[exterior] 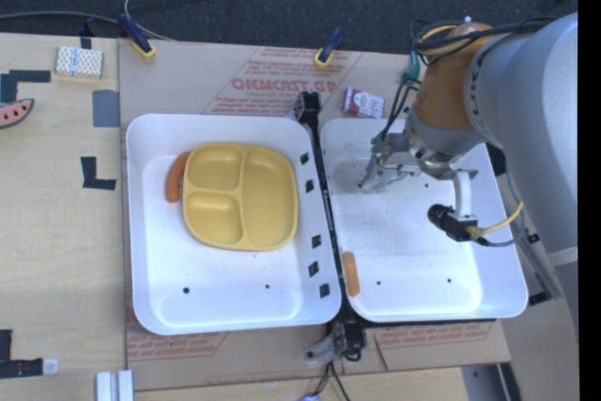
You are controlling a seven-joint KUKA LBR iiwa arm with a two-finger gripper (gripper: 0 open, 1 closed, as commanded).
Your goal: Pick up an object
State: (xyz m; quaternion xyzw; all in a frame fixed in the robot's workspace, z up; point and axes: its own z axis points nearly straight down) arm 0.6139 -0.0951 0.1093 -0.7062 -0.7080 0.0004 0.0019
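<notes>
The grey arm (526, 99) with its orange band (451, 89) reaches over the right white bin (423, 291), and its gripper (374, 180) hangs low above that bin's floor, toward its far left part. The two thin fingers (368, 183) point down and to the left, lying close together with nothing between them; whether a narrow gap remains I cannot tell.

Left of the gripper, across the black divider (319, 192) between the bins, sits the left white bin (150, 296). In it lies a yellow sectioned tray (240, 195), well apart from the gripper. An orange sausage-shaped piece (174, 177) lies against the tray's far-left edge, partly tucked under it.

Below the gripper and slightly left, a small orange carrot-like piece (350, 272) rests in the right bin, just beside the divider near the front edge.

Just above the gripper, outside the bin on the cardboard sheet (263, 84), lies a small red and white packet (362, 102).
</notes>
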